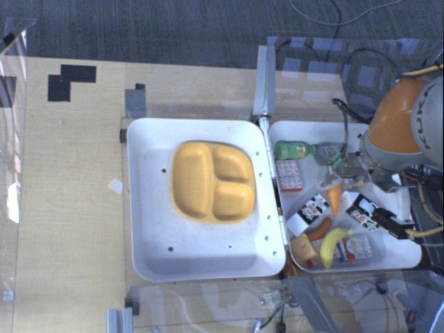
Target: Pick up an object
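Note:
The right bin (409, 259) holds several small items. A green bottle (295, 149) lies at its far left, with a red and white packet (288, 175) just below it. An orange carrot-like piece (334, 200) stands in the middle. Near the front lie a yellow banana (331, 244), a brown sausage (318, 229), a black and white carton (313, 209) and a tan block (304, 248). My gripper (341, 170) reaches down from the right, right above the orange piece's top end. The arm's orange band (395, 120) hides the bin's far right corner.
A yellow divided plate (211, 181) lies in the left bin (156, 255). A metal bar (263, 82) runs up between the two bins. More packets (364, 212) lie in the right bin's right part. Cables (326, 5) lie on the floor behind the bench.

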You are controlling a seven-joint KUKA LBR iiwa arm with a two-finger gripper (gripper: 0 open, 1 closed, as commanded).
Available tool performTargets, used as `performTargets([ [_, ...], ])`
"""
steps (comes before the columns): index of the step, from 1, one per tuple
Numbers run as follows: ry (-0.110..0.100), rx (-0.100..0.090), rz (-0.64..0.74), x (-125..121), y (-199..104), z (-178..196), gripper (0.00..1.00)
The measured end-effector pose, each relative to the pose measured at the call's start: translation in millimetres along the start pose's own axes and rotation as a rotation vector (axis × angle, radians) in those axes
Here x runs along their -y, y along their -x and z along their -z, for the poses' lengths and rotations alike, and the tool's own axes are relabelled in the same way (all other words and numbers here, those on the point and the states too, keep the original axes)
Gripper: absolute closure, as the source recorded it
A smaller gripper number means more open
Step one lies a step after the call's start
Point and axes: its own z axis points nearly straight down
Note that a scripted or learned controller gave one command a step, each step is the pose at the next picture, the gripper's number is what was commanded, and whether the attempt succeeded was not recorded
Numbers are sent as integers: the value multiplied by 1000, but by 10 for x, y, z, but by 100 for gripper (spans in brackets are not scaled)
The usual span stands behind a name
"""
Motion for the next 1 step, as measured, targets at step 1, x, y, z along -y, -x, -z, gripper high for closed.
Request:
performTargets([
  [1,-2,0,-38,-343,-445,1257,100],
])
